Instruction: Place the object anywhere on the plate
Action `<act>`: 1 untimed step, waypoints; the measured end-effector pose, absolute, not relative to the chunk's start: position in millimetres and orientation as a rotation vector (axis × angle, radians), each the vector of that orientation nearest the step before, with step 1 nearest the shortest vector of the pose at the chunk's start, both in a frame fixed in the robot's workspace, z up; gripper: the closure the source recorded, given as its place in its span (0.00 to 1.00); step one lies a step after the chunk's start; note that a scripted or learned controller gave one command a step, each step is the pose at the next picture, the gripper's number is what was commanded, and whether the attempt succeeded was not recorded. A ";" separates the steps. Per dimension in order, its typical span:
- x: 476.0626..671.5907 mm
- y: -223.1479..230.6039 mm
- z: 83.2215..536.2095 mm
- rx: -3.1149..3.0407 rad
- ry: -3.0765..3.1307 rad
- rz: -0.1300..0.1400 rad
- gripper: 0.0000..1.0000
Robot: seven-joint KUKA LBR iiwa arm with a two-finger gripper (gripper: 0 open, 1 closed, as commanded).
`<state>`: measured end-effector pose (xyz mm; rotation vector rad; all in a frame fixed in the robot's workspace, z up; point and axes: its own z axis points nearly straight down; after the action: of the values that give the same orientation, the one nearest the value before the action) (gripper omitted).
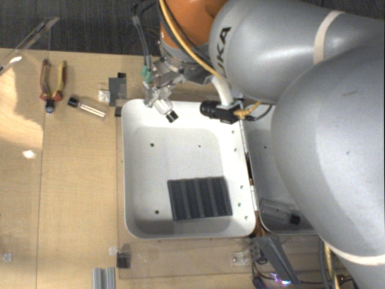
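Overhead slanted view of a wooden bench w/ a shallow white bin (135,179) at centre, used here as the landmark; a big grey KUKA arm (313,101) w/ an orange band fills the space right of and above the bin, covering most of the second bin (274,215) just right of it; the gripper (161,104) hangs over the bin's far-left corner, at the rim; whether it is released or clenched can't be told from this angle, and nothing is visibly held; a small dark tip pokes out at its lower end, too small to identify; inside the bin, toward the near side and a bit right of centre, lies a dark ribbed rectangular slab (199,198), flat on the floor; this may be the plate or the object, can't say which; no other clear candidate for the task's object shows, so its location is uncertain; left of the bin, on the bench, sit red-handled pliers (52,83), a small clear vial (87,106) and a small grey block (118,88), all well apart from the gripper. Judgement: step in hand looks like approach or transit near the bin corner, w/ placement not yet done; next move likely needs the gripper brought over the slab, then lowered squarely.
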<state>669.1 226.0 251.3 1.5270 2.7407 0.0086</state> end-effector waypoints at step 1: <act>669.7 226.9 262.5 1.523 2.740 0.014 1.00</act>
<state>669.7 226.9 262.5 1.5226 2.7401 0.0142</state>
